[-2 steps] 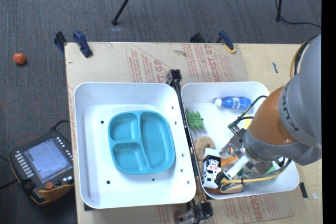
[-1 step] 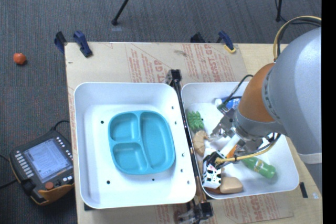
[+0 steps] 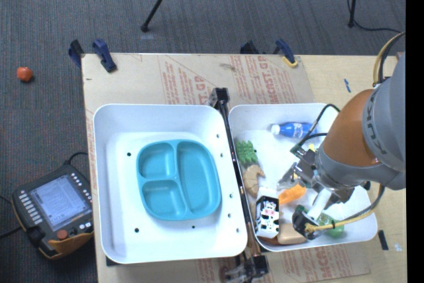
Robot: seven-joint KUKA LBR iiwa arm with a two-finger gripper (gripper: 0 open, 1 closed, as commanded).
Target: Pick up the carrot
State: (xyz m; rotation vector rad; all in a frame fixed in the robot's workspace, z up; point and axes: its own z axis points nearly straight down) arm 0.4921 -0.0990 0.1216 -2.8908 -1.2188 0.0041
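The carrot (image 3: 292, 195), a small orange piece, lies in the right bin (image 3: 311, 111) near its middle, lower down. My gripper (image 3: 297, 175) hangs over that bin just above and to the right of the carrot, close to it. The grey wrist and orange band rise behind it to the right. I cannot make out contact between the gripper and the carrot.
The right bin also holds a blue-and-white bottle (image 3: 292, 130), a green leafy toy (image 3: 246, 152), a tan piece (image 3: 252, 177), a black-and-white box (image 3: 267, 215) and a green item (image 3: 335, 230). A blue divided plate (image 3: 179, 179) sits in the left bin (image 3: 106, 142).
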